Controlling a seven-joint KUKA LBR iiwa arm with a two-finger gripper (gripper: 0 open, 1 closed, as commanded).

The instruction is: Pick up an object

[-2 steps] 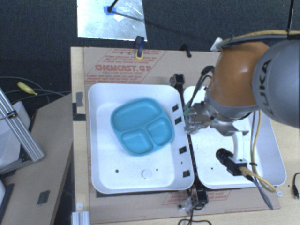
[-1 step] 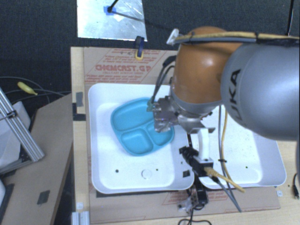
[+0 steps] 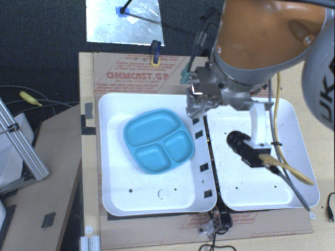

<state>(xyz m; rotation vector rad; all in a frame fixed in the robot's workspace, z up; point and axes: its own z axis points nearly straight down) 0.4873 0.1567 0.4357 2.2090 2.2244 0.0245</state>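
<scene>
1. Judged from how things lie, the pick is not yet done: the blue plate (image 3: 158,140), a three-section one, lies flat on the floor of the left bin (image 3: 112,192), nearer that bin's far edge and its inner wall than its near-left corner.
2. The gripper (image 3: 198,104) hangs over the far end of the seam where the two bins meet, just beside the plate's far-right rim. Whether the jaws are open or closed I cannot tell; nothing can be seen between them.
3. What is left, as I judge it: come down on the plate, close on it, lift.
4. Count: one plate, two bins, the right bin (image 3: 261,192) with no loose object, one arm (image 3: 261,30).
</scene>
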